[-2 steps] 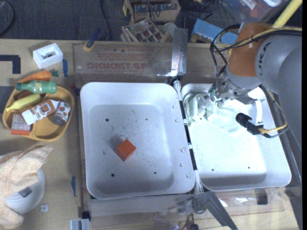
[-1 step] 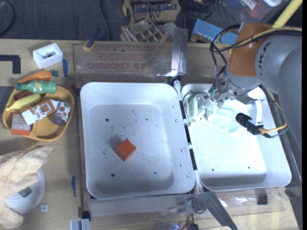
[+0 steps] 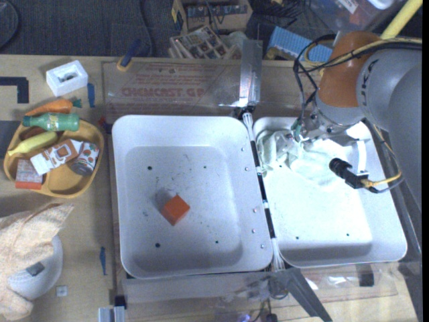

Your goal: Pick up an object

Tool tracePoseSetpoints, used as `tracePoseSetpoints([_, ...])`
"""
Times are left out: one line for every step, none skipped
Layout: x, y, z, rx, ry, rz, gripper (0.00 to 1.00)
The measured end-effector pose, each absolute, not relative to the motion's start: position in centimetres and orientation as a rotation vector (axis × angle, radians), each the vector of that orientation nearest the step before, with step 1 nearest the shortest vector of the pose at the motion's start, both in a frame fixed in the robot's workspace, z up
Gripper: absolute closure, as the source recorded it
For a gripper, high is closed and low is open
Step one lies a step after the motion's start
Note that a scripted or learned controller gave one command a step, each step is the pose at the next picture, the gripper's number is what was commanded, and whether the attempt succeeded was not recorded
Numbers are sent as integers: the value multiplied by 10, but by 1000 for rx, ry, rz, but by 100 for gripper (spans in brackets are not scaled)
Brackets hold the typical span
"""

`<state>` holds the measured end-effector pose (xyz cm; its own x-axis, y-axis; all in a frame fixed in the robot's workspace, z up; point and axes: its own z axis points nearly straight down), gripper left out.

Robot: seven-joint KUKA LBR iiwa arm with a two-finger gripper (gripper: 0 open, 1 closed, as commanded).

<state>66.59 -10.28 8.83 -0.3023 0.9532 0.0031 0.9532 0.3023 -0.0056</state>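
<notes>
The orange cube is parked in the left bin, a bit below and left of the middle, tilted so one corner is aimed at the front wall. It's touched by nothing, and a few dark specks are scattered around it on the floor.

The gripper is seen way over in the right bin, down in the far left corner near the divider between the bins. Whether it's spread or closed up honestly can't be told, since that whole spot is washed out by glare. Something pale and greenish is smeared right beside it, too blurry to be named.

The grey arm is stretched in from the right, with its orange band above the wrist.

Off to the left, a yellow bowl is stuffed with toy food.
</notes>
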Motion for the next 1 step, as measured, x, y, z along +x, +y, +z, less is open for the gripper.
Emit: tracePoseSetpoints([666,-103,88,-1852,-2530,4,0])
